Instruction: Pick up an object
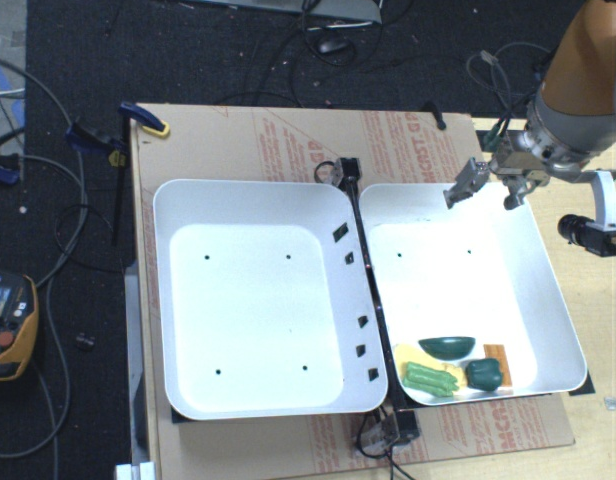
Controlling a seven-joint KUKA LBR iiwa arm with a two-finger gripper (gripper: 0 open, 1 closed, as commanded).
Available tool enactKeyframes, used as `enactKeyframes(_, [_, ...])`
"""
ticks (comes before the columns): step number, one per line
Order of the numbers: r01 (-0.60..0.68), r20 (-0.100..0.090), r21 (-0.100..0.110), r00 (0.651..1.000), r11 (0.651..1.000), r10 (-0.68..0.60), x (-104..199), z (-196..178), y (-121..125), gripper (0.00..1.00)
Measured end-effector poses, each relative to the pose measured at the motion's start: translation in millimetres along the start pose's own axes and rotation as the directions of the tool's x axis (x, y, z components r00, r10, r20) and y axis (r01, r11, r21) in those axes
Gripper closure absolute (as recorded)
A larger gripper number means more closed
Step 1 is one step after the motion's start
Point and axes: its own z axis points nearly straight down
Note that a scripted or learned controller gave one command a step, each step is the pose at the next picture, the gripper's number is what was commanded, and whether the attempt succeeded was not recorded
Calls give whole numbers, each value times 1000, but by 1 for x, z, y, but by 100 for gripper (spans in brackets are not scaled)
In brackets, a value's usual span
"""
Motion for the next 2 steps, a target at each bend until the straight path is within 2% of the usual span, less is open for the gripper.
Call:
enactKeyframes(1, [-2,-1,9,1000,1000,2,-10,114,-68,0])
enactKeyframes(2, [0,0,-1,1000,1000,0,-9,100,-65,100])
